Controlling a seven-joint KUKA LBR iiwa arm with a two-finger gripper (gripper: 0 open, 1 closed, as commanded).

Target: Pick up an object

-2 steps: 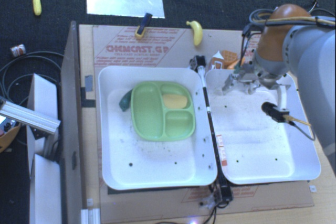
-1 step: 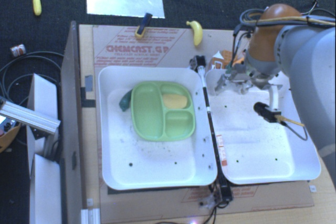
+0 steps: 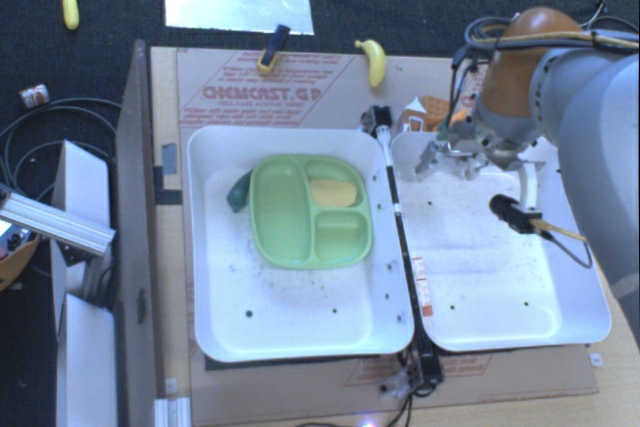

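Observation:
A green divided plate (image 3: 300, 240) lies in the left bin (image 3: 230, 315). A yellow piece (image 3: 335, 192) rests in the plate's upper right compartment. A dark teal object (image 3: 238, 191) sits against the plate's left rim. My gripper (image 3: 438, 160) hangs low over the far left part of the right bin (image 3: 500, 305), with nothing seen between its fingers. An orange and white object (image 3: 428, 113) lies at that bin's far left corner, just behind the gripper.
A yellow banana (image 3: 375, 62) and a yellow-and-blue tool (image 3: 271, 49) lie on the cardboard behind the bins. A black bar (image 3: 393, 205) runs along the seam between the bins. Cables and a metal rail (image 3: 55, 220) sit off the bench at left.

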